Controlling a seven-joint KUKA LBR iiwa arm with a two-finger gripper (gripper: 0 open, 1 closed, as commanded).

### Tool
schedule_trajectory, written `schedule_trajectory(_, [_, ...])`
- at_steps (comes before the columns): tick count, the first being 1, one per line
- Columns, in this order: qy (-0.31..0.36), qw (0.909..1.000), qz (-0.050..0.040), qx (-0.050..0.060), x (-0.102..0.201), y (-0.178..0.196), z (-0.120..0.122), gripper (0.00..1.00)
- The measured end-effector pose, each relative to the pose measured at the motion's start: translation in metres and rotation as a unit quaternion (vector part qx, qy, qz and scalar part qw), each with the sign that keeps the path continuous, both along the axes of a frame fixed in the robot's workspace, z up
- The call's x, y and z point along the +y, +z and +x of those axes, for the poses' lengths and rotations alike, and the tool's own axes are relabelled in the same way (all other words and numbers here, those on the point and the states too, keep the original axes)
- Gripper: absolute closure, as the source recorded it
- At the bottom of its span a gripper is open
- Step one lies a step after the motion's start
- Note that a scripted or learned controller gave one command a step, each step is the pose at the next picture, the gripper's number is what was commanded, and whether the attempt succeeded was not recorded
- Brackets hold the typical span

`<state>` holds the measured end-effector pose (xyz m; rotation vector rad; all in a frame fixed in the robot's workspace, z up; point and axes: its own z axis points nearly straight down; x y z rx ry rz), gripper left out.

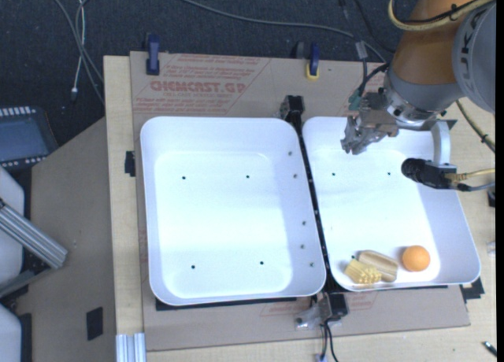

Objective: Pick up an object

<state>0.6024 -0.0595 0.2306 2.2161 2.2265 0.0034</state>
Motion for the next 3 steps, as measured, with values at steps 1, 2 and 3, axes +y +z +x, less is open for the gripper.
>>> schedule_trajectory(1, [0.0,1.0,-0.0001,0.001,0.045,-0.008,-0.014,1.0])
schedule_trajectory(2, [0.0,1.0,0.0001,0.0,0.095,0.003,-0.022,1.0])
schedule_trajectory(3, [0.0,1.0,0.0001,0.001,0.152,0.0,-0.044,1.0])
